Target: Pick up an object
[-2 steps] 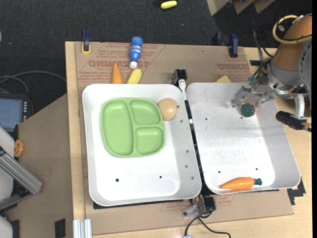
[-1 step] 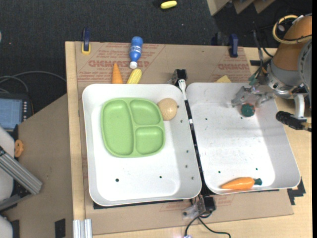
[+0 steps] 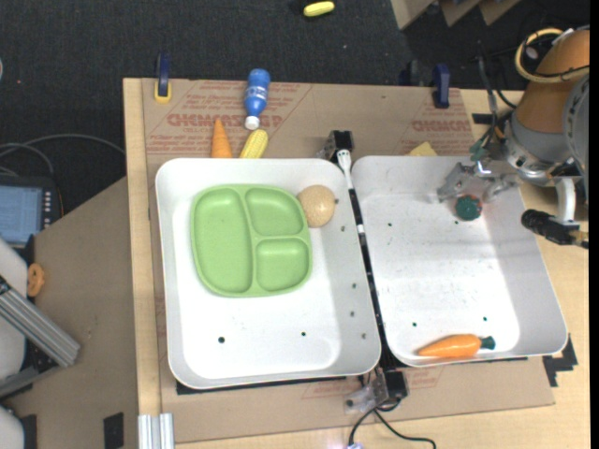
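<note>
Leftmost of the two white bins, the left bin carries a green divided plate with a tan, potato-like ball touching the plate's upper right corner. Beyond that bin's far rim, on the table, lie an orange cone-shaped toy, a yellow corn-like toy and a small blue-capped bottle. Right of the plate, the right bin holds a toy carrot against its near rim, well apart from the plate.

Near that bin's far right corner the gripper hangs low, with a small teal, round object right at its tip. Whether that object sits between the fingers or merely beneath them is too small to tell, so I cannot tell if the gripper is released or clenched.

For a clean pick I would centre the fingertips over the teal object, close fully, then lift straight up before any sideways travel; a small round thing is likely to roll out of an off-centre pinch.

The arm reaches in from the right, wrist bent downward over the bin's far right corner.
</note>
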